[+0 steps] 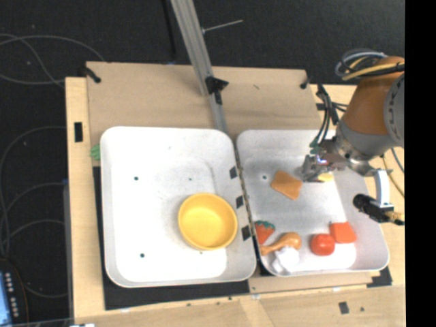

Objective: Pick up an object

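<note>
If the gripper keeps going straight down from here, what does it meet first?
Probably the bare floor of the right bin, just right of the tan block. The gripper looks slightly off it, though depth is unclear.

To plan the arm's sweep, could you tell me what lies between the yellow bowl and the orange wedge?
In the camera view, between the yellow bowl and orange wedge lie bare bin floor and the bins' adjoining rims.

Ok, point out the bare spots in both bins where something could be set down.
The left bin is bare all around the yellow bowl, widest along its far and left sides. In the right bin, the far left corner and the middle behind the front row are free. Crowded: the front edge, with carrot, tomato and orange block, and around the gripper beside the tan wedge.
</note>
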